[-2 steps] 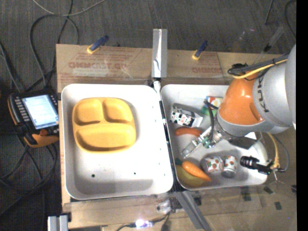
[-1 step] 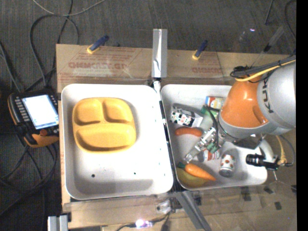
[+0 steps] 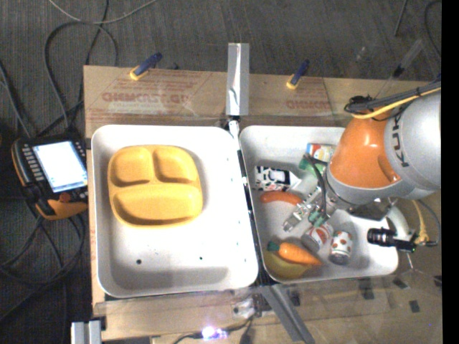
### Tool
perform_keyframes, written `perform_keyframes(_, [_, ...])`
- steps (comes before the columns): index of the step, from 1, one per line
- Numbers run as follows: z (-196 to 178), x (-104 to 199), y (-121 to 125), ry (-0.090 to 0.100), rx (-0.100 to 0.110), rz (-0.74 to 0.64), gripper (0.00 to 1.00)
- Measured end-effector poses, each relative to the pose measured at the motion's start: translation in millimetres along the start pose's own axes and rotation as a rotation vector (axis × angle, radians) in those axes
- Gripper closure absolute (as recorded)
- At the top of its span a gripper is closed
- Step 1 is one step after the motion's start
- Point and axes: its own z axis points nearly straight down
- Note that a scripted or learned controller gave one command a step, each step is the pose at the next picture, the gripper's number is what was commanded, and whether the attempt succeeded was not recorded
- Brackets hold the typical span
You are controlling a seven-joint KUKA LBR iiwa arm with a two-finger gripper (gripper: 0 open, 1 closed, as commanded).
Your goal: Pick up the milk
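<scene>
Two white bins are sitting side by side on the surface (image 3: 179,95). The left bin (image 3: 172,267) is holding a yellow divided plate (image 3: 155,185), which is lying face up in its upper half, with bare white floor showing below it.

The right bin (image 3: 276,140) is holding a crowd of small things. The milk (image 3: 272,178), a small carton with black and white patches, is lying in the bin's upper left part, close to the wall shared with the other bin. Just below it an orange-red piece (image 3: 278,198) is resting. Towards the front rim a carrot (image 3: 297,253) is lying across a yellow fruit (image 3: 282,266). To the right of the carrot two small cans (image 3: 341,246) are lying near each other. Near the far wall a blue and orange packet (image 3: 320,150) and a green item (image 3: 309,165) are peeking out from beside the arm.

The claw (image 3: 301,215) is hanging over the middle of the right bin, above the cans and carrot. I cannot tell whether it is spread or pressed together. The milk is sitting up and to the left of the claw, near it but apart, with the orange-red piece lying between them.
</scene>
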Motion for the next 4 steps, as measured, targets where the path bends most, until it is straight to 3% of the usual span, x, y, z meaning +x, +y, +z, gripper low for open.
perform_keyframes(1, [-81,56,-1,0.002,0.004,-0.162,1.00])
perform_keyframes(2, [-143,33,-7,-0.001,0.005,0.239,1.00])
perform_keyframes(3, [-143,33,-7,-0.001,0.005,0.239,0.00])
perform_keyframes(4, [-80,14,66,-0.001,0.005,0.276,0.00])
